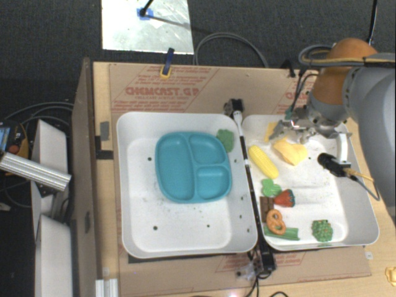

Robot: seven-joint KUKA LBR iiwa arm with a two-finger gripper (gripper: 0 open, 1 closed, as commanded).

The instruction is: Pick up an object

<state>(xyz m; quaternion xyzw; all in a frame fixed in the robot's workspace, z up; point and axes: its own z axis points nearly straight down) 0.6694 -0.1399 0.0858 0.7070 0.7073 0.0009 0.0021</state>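
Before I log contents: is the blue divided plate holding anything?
Empty. The blue plate in the left bin shows three bare compartments; the green toy sits beside its rim.

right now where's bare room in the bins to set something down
Left bin: bare floor left of and below the blue tray. Right bin: bare patch between strawberry and right wall. Crowded around the hand, cheese and corn.

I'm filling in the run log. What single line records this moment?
tool: over right bin, at pale yellow wedge | grasp: unconfirmed | left bin: blue tray
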